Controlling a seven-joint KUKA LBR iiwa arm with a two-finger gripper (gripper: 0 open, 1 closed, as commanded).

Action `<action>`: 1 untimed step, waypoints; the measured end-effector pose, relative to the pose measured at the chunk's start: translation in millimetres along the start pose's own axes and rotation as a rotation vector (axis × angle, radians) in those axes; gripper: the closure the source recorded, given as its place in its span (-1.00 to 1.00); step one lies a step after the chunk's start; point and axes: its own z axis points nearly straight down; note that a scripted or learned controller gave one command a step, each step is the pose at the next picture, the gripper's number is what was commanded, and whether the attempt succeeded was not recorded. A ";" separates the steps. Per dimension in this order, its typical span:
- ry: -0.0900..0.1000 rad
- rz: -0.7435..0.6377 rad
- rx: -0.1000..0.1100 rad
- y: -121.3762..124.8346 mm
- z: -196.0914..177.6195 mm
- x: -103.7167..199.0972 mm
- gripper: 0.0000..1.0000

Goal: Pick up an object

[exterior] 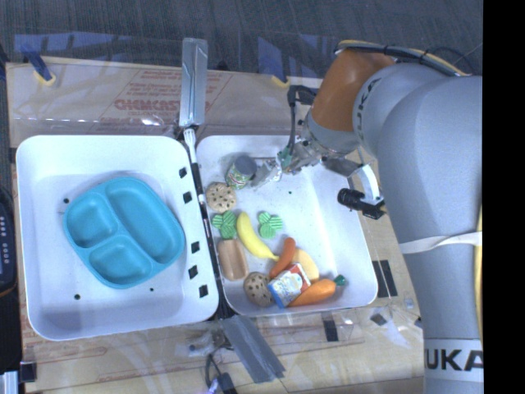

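Note:
My gripper (276, 169) is low over the far part of the right bin (344, 245), reaching in from the grey arm with its orange band (340, 97). Just left of it lies a small grey tin can (240, 171), close to the gripper tip; contact is unclear. Below sit a round cookie (220, 195), two green ridged pieces (224, 224) (271, 223), a yellow banana (254, 236), a tan bun (233, 259), an orange carrot (316, 292), a small juice box (287, 286) and a second cookie (257, 287).
The left bin (41, 171) holds a blue divided plate (123, 230). A metal divider bar (194, 80) stands between the bins at the back. The arm's bulky grey body (426, 179) overhangs the right bin's right edge.

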 end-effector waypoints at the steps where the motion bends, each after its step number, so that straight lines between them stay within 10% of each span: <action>1: 0.005 0.119 0.006 -80.5 3.2 66.7 -1.00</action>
